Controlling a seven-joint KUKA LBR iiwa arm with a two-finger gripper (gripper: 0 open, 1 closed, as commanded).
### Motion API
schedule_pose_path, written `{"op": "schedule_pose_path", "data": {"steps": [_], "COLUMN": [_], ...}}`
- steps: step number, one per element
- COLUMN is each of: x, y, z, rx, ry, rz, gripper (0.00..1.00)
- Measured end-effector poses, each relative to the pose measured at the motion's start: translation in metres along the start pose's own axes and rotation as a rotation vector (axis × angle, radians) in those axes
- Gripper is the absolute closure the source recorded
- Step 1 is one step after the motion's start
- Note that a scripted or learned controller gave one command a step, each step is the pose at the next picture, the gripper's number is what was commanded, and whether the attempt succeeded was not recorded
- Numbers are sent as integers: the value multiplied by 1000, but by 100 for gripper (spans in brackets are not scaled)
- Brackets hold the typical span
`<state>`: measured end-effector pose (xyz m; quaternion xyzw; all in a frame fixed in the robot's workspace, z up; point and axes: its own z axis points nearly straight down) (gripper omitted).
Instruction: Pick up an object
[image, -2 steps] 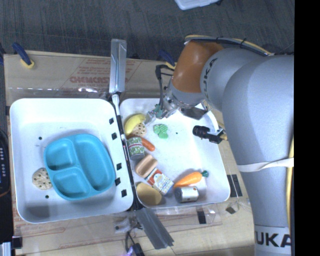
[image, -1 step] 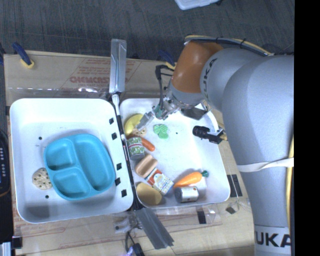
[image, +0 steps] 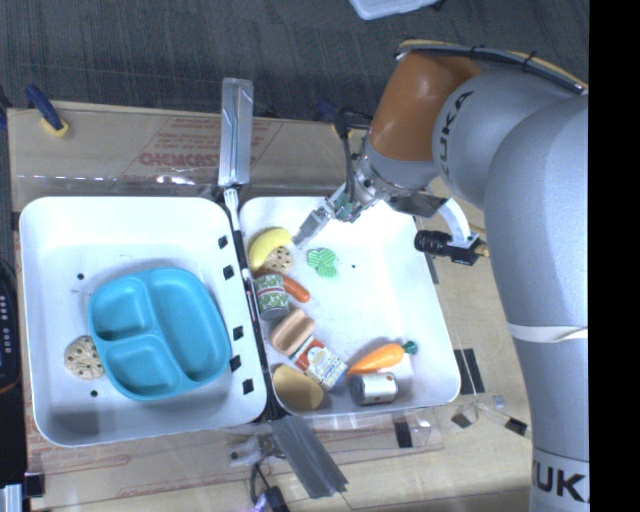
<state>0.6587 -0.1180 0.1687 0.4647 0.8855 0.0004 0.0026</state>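
The table (image: 120, 160) bears 2 bins side by side. The fingers (image: 312, 228) hang in the right bin (image: 400, 300), near its far left corner. Just beside them on the left lies a banana (image: 266, 244), touching a cookie (image: 281, 260); a leafy piece (image: 322, 262) lies just in front. Farther in front, along the left wall, sit a can (image: 270, 294), a hotdog (image: 292, 331) and a carton (image: 322, 364). A carrot (image: 380, 356) and a tin (image: 373, 388) lie at the near wall. Well to the left, the left bin (image: 60, 230) holds a tray (image: 158, 332), with another cookie (image: 84, 357) at its left.

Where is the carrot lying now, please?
The carrot lies in the right bin, near its front edge, just above the small metal can and right of the small carton.
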Motion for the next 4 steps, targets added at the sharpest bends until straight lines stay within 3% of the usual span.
{"op": "schedule_pose_path", "data": {"steps": [1, 3, 4], "x": [7, 17, -17], "y": [4, 4, -16], "z": [75, 75, 74], "rx": [2, 5, 1], "ry": [4, 2, 0], "rz": [-32, -131, -87], "gripper": [0, 0, 0]}}
